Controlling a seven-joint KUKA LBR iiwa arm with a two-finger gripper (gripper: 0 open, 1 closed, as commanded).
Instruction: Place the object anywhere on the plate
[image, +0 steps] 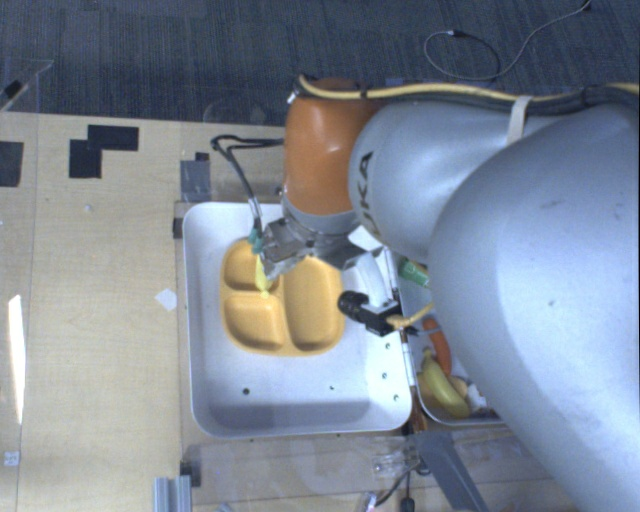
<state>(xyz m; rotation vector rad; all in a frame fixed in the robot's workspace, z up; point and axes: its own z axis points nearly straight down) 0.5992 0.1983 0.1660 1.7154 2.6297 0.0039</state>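
Your gripper (268, 262) hangs right over the yellow plate (285, 320), a yellowish object (262, 275) apparently clamped at its tips though it's blurry, plate compartments directly beneath.

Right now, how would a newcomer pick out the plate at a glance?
Find the left white bin. The plate lies in its upper half, under the orange band of the arm. It is yellow, rounded and split into compartments, unlike the banana in the right bin.

The grey arm with its orange band (325, 150) hides the top edge of the yellow divided plastic plate (280, 305). It also covers most of the right-hand white bin (440, 412), where a yellow banana (443, 388) shows only in part.
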